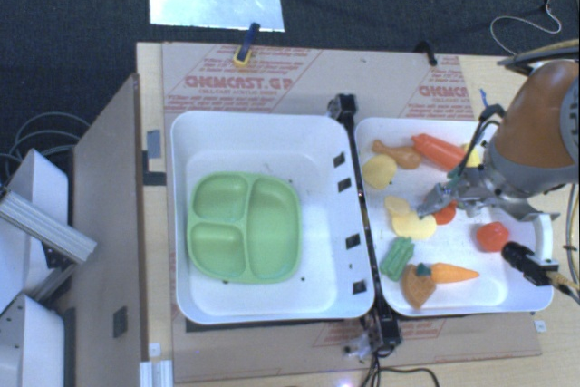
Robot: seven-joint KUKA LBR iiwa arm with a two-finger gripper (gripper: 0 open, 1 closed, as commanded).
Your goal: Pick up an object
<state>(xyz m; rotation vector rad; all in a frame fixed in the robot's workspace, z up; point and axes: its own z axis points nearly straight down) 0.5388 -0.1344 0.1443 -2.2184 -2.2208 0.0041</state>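
Note:
The right bin [521, 293] holds several toy foods. My gripper [432, 203] hangs low over its middle, reaching in from the right. Just beneath its tip are a small red piece [446, 215] and a pale yellow slice [414, 227]; nothing can be seen between the fingers. A red tomato [492, 236] lies to the right of the tip. An orange carrot [450, 272] and a brown piece [417, 286] lie along the front, with a green piece [397, 256] beside them.
At the back of the right bin are a red-orange pepper [439, 150], a brown drumstick [397, 155] and a yellow lemon [379, 170]. The left bin [208, 140] holds a green divided plate [244, 227]. A black divider [355, 195] separates the bins.

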